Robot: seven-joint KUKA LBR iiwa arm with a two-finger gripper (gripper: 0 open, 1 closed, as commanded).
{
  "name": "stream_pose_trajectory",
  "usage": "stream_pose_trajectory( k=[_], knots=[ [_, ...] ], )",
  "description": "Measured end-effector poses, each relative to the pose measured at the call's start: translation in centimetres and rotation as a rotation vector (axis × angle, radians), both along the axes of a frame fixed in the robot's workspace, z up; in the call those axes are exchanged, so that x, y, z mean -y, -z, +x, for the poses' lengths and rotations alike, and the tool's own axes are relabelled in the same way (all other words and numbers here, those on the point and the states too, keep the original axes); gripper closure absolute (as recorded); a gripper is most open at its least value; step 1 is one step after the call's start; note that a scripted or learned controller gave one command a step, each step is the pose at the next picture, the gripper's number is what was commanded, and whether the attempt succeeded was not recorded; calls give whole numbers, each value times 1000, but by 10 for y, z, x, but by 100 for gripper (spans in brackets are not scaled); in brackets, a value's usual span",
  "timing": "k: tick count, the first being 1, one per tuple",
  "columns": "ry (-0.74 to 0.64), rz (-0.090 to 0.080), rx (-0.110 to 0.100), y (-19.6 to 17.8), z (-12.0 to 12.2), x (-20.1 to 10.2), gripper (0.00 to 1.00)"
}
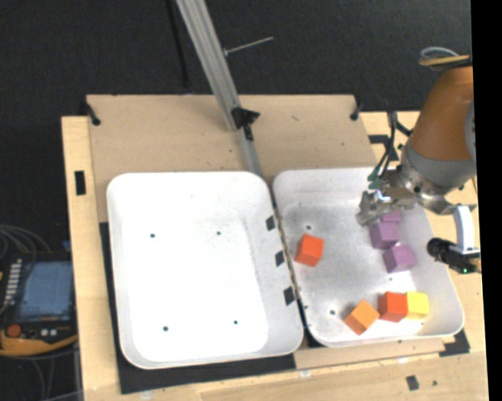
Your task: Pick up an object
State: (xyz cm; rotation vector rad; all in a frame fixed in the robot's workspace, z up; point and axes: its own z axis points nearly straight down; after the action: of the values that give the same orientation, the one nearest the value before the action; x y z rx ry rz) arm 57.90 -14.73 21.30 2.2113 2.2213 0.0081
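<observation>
Likely target: upper purple block (388, 229), lying at the right side of the right bin (316, 179), just below the gripper (374, 207) and touching or nearly touching it. Not seen clamped; not recorded as held. Gripper state, spread or closed: cannot tell, tip too small and blurred against the bin floor.

Directly below, a second purple block (400, 256), touching or very near the first. Judged a nuisance to a clean pick: little room on that side for a closing grip.

Further out, same bin: lone orange block (310, 249) near the left wall, well apart from the rest, judged the easier candidate on clearance. Along the lower edge, a tight row: orange block at the front (363, 316), red block (393, 306), yellow block (418, 304), the last two touching.

Arm (447, 120) entering from the right, leaning over the bin's right rim, wrist low; posture consistent with a descent onto the purple pair. Task judged at the approach or grasp stage, no lift evident.

Left bin (187, 265) alongside, walls adjoining. Metal strut (216, 64) running from the top edge down to the bins' junction.
</observation>
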Motion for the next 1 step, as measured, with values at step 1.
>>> stream_pose_trajectory(
  k=[1],
  knots=[
    [0,1,-1,-50,9,-6,100]
  ],
)
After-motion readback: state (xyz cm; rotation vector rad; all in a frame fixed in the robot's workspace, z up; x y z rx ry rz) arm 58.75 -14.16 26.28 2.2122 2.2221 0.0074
